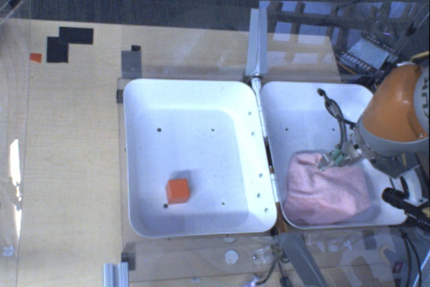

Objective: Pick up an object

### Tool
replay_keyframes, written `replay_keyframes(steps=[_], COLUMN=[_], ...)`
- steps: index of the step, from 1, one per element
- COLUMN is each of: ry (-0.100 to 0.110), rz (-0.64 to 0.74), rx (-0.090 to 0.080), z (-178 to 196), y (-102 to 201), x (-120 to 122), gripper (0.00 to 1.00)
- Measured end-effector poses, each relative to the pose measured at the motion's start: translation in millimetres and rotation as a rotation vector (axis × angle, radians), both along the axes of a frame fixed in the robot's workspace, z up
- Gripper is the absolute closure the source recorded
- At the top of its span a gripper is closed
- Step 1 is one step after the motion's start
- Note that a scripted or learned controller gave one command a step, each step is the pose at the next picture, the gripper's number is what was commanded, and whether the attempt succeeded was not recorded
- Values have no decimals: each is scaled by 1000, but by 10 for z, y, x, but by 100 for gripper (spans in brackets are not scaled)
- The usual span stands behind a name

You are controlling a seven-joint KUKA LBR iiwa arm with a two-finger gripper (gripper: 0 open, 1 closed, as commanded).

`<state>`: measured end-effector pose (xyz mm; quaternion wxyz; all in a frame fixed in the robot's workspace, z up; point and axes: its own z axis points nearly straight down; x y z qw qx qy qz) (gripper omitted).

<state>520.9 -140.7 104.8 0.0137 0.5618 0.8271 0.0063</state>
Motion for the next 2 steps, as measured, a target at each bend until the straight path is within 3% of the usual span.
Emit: replay_keyframes(steps=[1, 2], ry=[0, 11], rz=[0, 110], rx=[0, -1], z=[1, -136], y=[-1, 406], x=[0, 32], gripper=[0, 0])
